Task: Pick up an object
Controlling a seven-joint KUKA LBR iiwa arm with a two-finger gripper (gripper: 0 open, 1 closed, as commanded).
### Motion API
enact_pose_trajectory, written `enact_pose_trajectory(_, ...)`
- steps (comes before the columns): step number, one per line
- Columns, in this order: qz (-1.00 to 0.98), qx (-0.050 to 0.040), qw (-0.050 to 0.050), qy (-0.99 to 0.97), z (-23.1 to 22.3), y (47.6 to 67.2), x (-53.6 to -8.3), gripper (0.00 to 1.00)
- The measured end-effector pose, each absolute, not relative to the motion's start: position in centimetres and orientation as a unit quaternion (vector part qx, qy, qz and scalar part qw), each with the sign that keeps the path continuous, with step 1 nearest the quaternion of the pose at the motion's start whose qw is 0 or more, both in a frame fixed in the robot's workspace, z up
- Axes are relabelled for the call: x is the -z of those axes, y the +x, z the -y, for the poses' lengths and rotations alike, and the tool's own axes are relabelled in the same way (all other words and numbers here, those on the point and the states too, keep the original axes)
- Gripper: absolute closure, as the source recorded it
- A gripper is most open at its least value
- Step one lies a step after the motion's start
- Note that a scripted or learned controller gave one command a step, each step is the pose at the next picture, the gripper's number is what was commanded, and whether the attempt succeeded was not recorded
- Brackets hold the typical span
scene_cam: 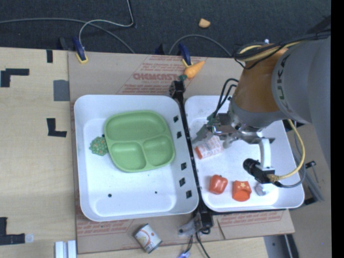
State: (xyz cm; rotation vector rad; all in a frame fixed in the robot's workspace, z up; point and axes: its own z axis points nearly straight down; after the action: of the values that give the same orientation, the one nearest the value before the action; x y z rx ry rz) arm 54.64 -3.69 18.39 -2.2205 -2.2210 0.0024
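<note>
Hovering low over the right bin [290, 200], the gripper [215, 135] is seen beneath the glossy orange band and smooth grey wrist. Whether anything is pinched cannot be told. Directly under the tool, a flat, crinkly white-and-red packet [208, 149] is found on the bin's slick white floor. Just below that, nearer the front wall, two rounded, waxy toy peppers are spotted: a red pepper [217, 184] and an orange pepper [241, 190]. Well to the tool's left, across the divider, a smooth green sectioned plate [140, 140] is noted, a knobbly green toy [98, 145] touching its edge.
</note>
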Motion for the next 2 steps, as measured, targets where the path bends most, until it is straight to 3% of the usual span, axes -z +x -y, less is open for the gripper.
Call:
enact_pose_trajectory(1, 0.707, -0.0007, 0.0, -0.707, 8.9, 61.7, -18.4, 0.0)
enact_pose_trajectory(2, 0.708, -0.0006, 0.001, -0.707, 5.5, 61.0, -18.4, 0.0)
